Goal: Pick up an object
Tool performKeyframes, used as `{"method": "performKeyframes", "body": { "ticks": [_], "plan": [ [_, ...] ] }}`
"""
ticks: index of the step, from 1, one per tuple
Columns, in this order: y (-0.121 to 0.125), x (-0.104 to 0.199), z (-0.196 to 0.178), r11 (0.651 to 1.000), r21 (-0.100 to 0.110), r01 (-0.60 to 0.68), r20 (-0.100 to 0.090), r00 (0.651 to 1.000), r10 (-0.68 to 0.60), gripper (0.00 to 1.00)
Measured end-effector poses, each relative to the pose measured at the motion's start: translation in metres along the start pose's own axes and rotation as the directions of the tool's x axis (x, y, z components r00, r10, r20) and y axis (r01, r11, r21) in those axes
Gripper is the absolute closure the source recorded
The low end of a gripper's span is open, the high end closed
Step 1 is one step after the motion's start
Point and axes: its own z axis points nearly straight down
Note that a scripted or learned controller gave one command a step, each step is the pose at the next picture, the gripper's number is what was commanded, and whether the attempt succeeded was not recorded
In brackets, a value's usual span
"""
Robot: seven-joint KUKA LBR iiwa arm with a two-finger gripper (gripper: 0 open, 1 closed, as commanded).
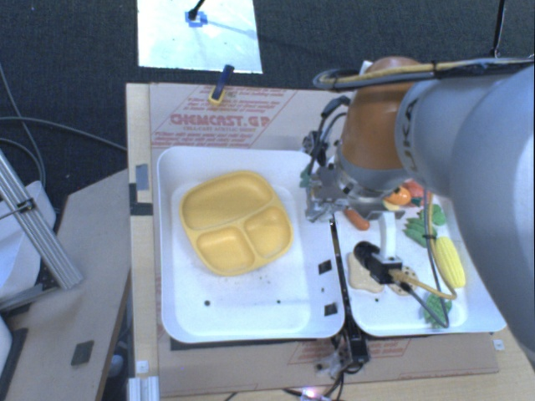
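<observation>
Here tool (322,200) at bin divider | carrot (357,219) just right, apart

Behind your bins: cardboard sheet (219,117) with red print, blue-yellow clip (221,85) at its far edge. White sheet (197,22) beyond, on dark floor (58,48). Metal bar (35,225) at left, slanting.

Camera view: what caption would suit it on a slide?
Grey arm's end effector hovers between a yellow divided plate and toy corn.
</observation>
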Motion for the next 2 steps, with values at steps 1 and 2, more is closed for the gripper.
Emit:
{"method": "performKeyframes", "body": {
  "ticks": [1, 2],
  "plan": [
    [0.0007, 0.0001, -0.0105, 1.0, -0.001, 0.003, -0.001, 1.0, -0.003, 1.0],
    [0.0005, 0.0002, -0.0099, 1.0, 0.0, 0.003, 0.0, 1.0, -0.003, 0.0]
  ]
}}
